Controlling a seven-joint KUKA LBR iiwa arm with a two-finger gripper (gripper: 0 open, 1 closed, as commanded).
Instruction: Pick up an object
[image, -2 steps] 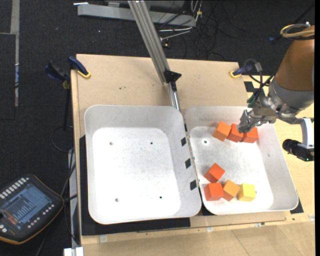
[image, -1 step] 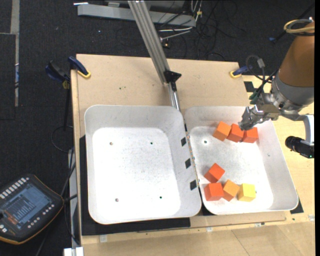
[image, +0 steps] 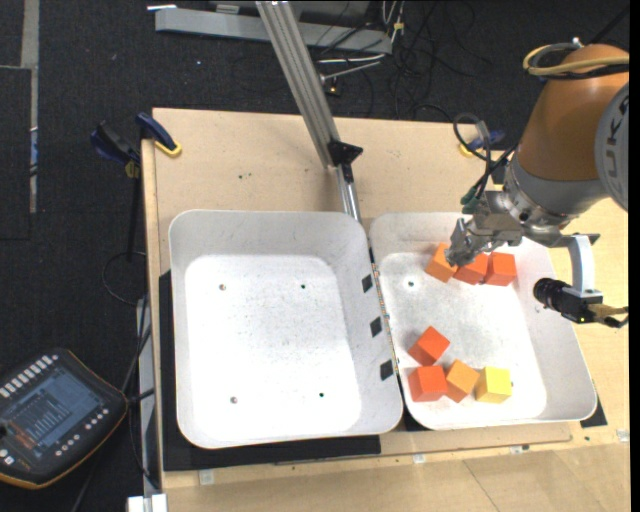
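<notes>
Down in the right bin (image: 560, 400), my hand (image: 462, 250) sits low at the far end, right over a cluster of three blocks. I cannot tell how it stands; the wrist hides that. The nearest orange block (image: 440, 265) lies just at its left tip, turned so one corner points toward the left bin (image: 190, 240); being roughly a cube, it has no clear long axis. Beside it, touching in a row running to the right, are a second orange block (image: 472, 270), partly hidden under my hand, and a red-orange block (image: 501, 268), whose sides lie nearly square to the bin. Well apart, at the near end, lie four more: a tilted orange cube (image: 431, 345), a red-orange cube (image: 427, 382), a tan-orange cube (image: 462, 379) and a yellow cube (image: 495, 383), the last three touching in a row. Both bins rest on the table (image: 240, 150).
</notes>
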